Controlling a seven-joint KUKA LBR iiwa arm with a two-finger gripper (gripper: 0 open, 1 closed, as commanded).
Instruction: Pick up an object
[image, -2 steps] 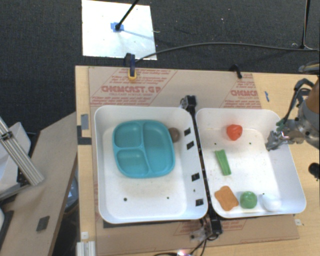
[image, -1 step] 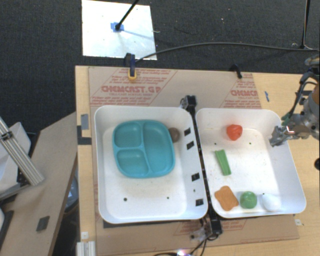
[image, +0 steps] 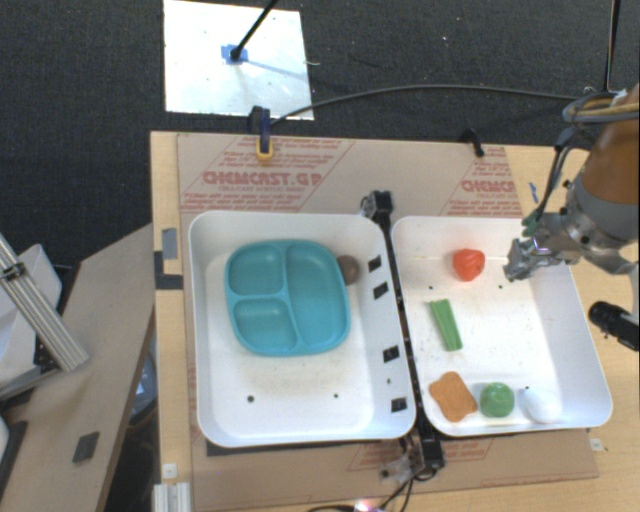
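1. Looking down from the camera view, the tabletop (image: 330, 165) carries two white bins side by side; the right bin (image: 585, 340) holds the candidates for picking.
2. The end effector (image: 522, 262) hangs low at the right bin's upper right, near the red-orange round object (image: 468, 263) but apart from it. Nothing is seen between its tips, and whether it is released or clenched cannot be told at this size.
3. The red-orange round object lies near the back of the right bin. It looks like a small toy fruit: probably light, smooth and apt to roll, so a grip across its widest middle seems safest.
4. The green stick (image: 446, 325) lies mid-bin, slightly tilted. It appears stiff and slim; closing across its narrow width near the middle would suit it.
5. Along the front wall sit an orange lumpy piece (image: 453, 396), a green ball (image: 496, 400) and a white object (image: 543, 404), close together, which would crowd a grasp.
6. The left bin (image: 215, 400) holds a teal divided plate (image: 288, 298) with a small brown object (image: 348, 268) just beside its rim.
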